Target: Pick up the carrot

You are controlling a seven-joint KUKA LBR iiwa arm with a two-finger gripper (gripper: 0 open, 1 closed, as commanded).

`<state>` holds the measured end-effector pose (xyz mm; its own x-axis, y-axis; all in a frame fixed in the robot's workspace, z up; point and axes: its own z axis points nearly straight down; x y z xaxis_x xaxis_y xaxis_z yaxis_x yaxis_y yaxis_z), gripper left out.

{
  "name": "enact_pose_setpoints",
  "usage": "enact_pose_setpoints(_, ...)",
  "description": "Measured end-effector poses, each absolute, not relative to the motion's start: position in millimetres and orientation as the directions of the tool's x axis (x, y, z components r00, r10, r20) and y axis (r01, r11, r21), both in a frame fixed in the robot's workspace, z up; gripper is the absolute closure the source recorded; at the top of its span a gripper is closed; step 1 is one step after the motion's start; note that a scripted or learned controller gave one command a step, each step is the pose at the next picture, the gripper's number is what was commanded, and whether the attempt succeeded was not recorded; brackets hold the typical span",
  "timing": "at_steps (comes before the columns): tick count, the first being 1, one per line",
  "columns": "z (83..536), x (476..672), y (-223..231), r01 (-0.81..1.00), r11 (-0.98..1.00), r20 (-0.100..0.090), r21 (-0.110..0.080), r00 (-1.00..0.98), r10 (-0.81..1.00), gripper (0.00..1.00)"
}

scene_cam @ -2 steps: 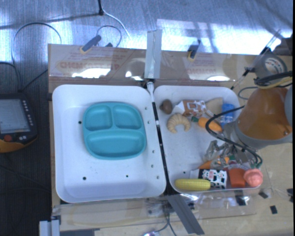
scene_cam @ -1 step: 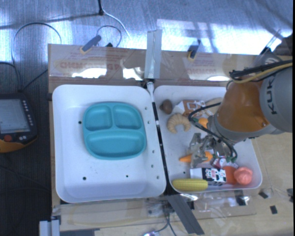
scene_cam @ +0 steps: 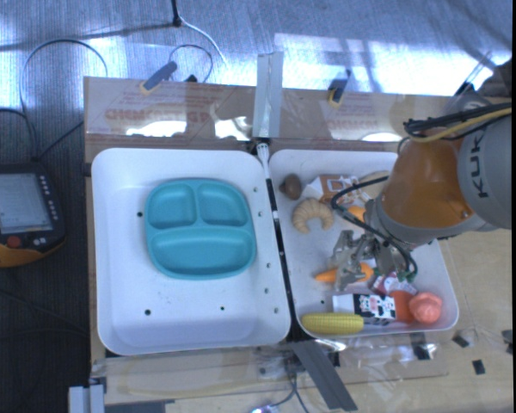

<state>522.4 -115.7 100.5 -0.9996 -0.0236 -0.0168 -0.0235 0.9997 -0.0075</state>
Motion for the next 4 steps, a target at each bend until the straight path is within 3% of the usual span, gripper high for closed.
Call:
enact_pose_setpoints(1, 92.5, 493.7, -111.8, 0.026, 1.0, -0.028, -0.005, -0.999, 0.026, 1.0)
enact_pose_setpoints(3, 108.4, 495.1, -111.1, 0.026, 1.0, -0.026, -0.008, -0.999, 0.026, 1.0)
enact_pose_setpoints(4, 91.5, 489.5, -114.7, 0.348, 0.938, -0.015, 0.004, -0.937, 0.348, 1.0)
